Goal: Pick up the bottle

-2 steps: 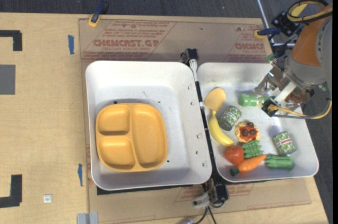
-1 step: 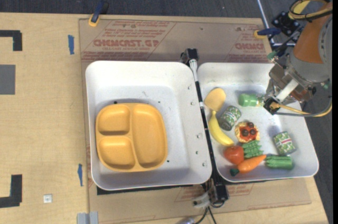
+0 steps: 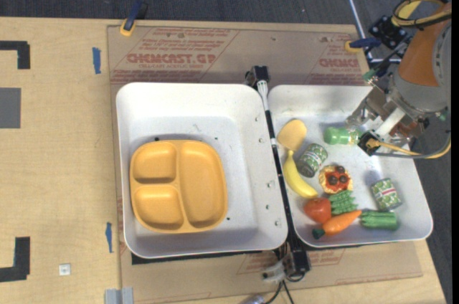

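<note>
A small green bottle [image 3: 337, 135] lies on its side in the upper middle of the right bin [image 3: 423, 224]. My gripper [image 3: 364, 125] hangs just at the bottle's right end, with the grey arm and its orange band coming in from the right edge. The bottle's right end is hidden under the gripper, so I cannot make out whether they touch.
The right bin also holds a yellow fruit [image 3: 292, 134], a banana [image 3: 295, 178], a can [image 3: 310, 158], a toy pizza [image 3: 336, 178], a tomato [image 3: 318, 209], a carrot [image 3: 338, 222], a cucumber [image 3: 379, 221] and a green-and-white can [image 3: 386, 193]. A yellow divided plate [image 3: 178, 185] lies in the left bin [image 3: 143, 109].
</note>
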Robot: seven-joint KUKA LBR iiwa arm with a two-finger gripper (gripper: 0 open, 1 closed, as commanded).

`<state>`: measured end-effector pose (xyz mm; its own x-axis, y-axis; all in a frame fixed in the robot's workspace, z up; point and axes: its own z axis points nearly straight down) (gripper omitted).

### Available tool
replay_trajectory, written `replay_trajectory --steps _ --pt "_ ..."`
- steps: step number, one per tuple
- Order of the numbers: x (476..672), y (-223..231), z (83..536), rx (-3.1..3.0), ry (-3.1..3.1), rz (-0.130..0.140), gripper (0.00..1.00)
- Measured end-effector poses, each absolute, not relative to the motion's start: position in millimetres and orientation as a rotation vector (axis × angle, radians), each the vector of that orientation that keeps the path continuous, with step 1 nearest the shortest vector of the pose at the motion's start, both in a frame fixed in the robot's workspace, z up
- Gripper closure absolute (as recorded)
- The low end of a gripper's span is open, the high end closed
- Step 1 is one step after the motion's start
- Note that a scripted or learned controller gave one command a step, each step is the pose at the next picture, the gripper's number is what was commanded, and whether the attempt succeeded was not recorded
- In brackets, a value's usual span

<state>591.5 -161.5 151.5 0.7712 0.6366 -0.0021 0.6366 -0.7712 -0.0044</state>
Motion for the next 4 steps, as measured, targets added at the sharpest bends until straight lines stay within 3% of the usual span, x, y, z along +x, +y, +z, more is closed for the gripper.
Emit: replay_trajectory --steps 1,2,3,4 --pt "591.8 -161 161 -2.953 -1.063 0.006 1.0" --pt "591.8 -161 161 -2.952 -1.062 0.007 0.0" --pt "595.3 -162 153 -3.078 -0.627 0.003 0.0" --pt "591.6 -143 178 -3.125 -0.317 0.002 0.0"
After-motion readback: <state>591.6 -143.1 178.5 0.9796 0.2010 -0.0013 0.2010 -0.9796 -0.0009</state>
